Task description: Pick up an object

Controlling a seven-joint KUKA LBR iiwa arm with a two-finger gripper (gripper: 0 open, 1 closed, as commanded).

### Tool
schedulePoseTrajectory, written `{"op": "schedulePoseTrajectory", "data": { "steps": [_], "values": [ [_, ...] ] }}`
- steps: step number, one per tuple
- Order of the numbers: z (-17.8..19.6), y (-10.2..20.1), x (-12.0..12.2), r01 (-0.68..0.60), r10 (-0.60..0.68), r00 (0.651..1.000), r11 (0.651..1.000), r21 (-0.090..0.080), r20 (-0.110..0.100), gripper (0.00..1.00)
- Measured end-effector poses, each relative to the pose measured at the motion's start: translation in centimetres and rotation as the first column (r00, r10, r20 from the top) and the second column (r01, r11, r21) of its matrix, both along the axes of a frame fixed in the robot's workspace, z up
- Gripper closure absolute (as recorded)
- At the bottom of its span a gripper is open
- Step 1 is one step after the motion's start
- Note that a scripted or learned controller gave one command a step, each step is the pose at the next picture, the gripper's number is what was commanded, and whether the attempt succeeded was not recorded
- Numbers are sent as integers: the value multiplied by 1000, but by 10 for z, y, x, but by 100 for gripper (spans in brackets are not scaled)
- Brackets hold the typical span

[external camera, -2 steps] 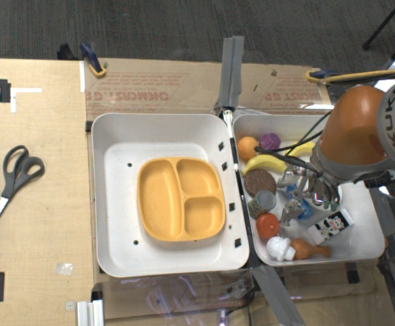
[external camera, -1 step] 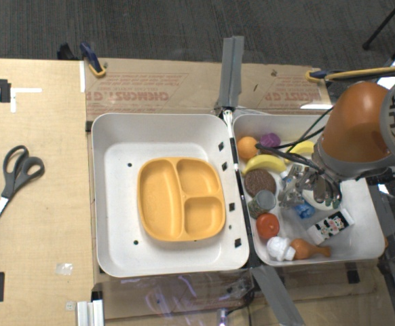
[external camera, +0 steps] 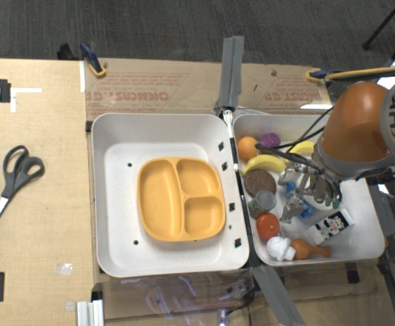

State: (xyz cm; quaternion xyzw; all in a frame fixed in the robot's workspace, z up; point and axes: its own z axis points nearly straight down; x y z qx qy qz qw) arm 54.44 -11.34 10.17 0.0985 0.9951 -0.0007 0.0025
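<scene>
My gripper [external camera: 296, 197] hangs low over the middle of the right bin [external camera: 360, 250], under the orange wrist band [external camera: 357, 124]. A small blue item [external camera: 305, 212] lies right beneath it, partly hidden. To its left are a brown round disc [external camera: 258, 180], a grey round lid [external camera: 263, 200] and a red tomato [external camera: 267, 225]. A banana [external camera: 264, 162], an orange [external camera: 247, 145] and a purple piece [external camera: 271, 140] lie at the bin's far left. Near the front edge rest a white piece [external camera: 279, 248], an orange drumstick [external camera: 307, 250] and a black-and-white carton [external camera: 330, 226].
The left bin [external camera: 113, 182] holds a yellow divided plate [external camera: 181, 198]. Scissors [external camera: 13, 178] lie on the wooden bench at far left. A grey bar [external camera: 231, 73] rises behind the seam between the bins, on the brown cardboard [external camera: 157, 90].
</scene>
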Motion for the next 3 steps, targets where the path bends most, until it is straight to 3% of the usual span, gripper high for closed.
{"op": "schedulePoseTrajectory", "data": {
  "steps": [1, 2, 3],
  "values": [
    [10, 0, 2, -3, 3, 1000, 1000, -2, 4, 100],
    [-9, -17, -15, 205, -205, 979, 979, 2, -2, 100],
    [18, -88, -22, -215, 215, 977, 977, -1, 1, 100]
  ]
}}
